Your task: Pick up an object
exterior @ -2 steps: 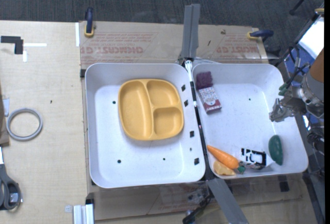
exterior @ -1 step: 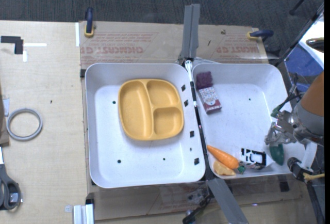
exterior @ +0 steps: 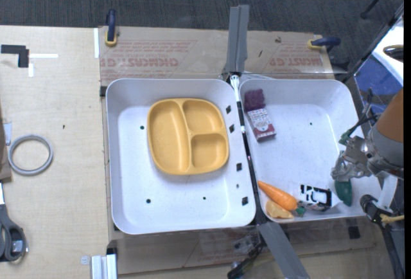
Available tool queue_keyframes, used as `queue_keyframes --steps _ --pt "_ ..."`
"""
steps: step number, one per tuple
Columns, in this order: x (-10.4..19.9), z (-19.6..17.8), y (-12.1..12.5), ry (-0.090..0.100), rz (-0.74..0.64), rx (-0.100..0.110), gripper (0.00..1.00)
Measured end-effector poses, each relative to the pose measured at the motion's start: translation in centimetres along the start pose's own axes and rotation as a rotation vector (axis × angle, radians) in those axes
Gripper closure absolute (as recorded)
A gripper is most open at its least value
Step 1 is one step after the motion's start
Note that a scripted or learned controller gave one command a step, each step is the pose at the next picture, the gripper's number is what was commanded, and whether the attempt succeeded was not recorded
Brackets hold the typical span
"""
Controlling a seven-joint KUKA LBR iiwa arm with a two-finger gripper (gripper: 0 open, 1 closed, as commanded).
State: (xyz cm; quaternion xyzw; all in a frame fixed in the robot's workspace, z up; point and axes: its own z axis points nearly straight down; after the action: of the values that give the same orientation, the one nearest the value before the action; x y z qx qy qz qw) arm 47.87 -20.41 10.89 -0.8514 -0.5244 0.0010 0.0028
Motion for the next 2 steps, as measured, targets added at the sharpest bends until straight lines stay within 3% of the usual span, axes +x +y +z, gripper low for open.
queue_keyframes --steps 1,2 --pt "1.29 1.17 0.33 0.011 0.434 -0.013 1.0" --pt "1.32 0.35 0.31 0.009 0.429 -0.01 1.0"
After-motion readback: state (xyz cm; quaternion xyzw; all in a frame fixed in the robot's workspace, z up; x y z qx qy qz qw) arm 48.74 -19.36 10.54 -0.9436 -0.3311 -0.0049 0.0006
